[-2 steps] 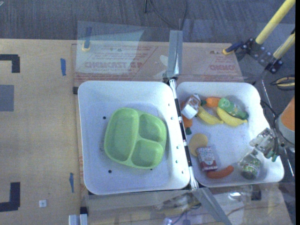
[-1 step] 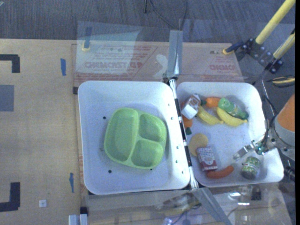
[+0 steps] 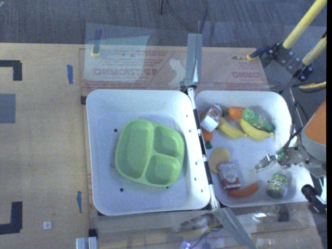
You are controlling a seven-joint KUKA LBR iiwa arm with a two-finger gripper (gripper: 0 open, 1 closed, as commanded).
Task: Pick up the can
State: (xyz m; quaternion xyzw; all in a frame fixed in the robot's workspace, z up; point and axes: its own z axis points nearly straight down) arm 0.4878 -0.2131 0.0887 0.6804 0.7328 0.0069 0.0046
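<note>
Nearest the lower edge, a red can is seen lying in the right bin, beside a red sausage-shaped toy. The end effector is held above that bin, right of the can and apart from it; its state cannot be told. 1 green divided plate is carried by the left bin.

The red-labelled can lies, seemingly on its side, in the right bin.

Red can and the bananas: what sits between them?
A tan round piece lies there, above the red can and below the bananas, in the camera view.
</note>
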